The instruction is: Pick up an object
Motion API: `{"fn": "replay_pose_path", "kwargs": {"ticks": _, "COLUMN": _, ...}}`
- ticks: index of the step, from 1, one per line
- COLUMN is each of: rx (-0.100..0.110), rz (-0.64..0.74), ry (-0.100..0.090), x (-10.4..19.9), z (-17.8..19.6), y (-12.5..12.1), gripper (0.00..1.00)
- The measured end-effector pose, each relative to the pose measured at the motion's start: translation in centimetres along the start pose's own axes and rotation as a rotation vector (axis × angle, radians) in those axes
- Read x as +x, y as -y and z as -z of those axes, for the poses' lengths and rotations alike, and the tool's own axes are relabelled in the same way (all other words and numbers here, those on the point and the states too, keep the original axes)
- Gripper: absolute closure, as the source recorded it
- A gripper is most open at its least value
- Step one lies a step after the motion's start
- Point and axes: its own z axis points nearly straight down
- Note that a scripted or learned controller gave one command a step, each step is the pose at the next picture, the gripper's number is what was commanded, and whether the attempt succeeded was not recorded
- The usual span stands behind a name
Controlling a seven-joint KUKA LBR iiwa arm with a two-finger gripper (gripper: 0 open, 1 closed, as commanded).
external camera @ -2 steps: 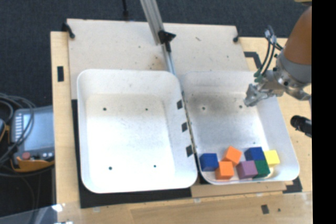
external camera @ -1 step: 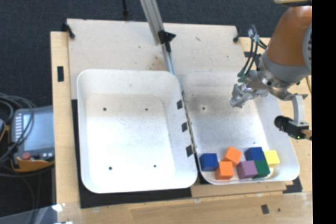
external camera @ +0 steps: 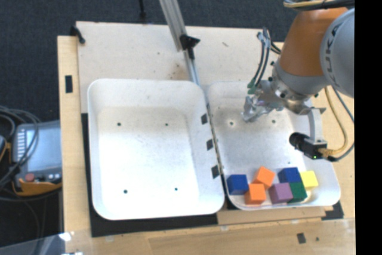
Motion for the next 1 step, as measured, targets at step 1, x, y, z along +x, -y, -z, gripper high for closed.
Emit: {"fn": "replay_pose_path", "kwargs": {"ticks": 1, "rx": -0.004, "rz": 0.003, "ry": -0.002, "x": 5.92, "z": 1.08, "y": 0.12, "gripper": 1.00}}
